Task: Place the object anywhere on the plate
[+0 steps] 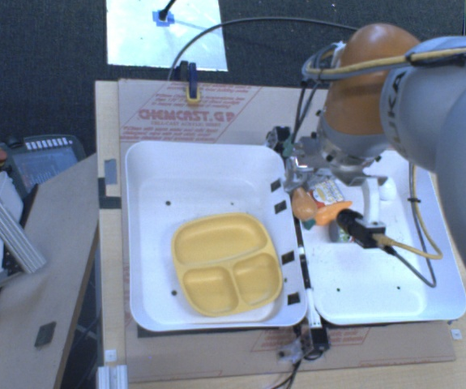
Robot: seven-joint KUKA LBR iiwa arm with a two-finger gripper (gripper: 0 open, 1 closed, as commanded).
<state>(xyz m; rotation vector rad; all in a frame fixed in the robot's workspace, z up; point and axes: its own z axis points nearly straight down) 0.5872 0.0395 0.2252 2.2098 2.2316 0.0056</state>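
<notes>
- Yellow plate [226,263] sits in the left bin [147,217], well left of the claw [318,197].
- Orange object [312,207] seems clamped in the claw, over the right bin [395,298].

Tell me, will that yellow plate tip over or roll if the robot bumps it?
Probably not. The yellow plate lies flat and wide in the left bin, so it would likely slide, not roll. It looks like thin plastic with three sections, so it is probably light and stiff.

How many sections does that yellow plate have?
3. The yellow plate in the left bin has one large section across the back and two smaller ones side by side at the front.
</notes>
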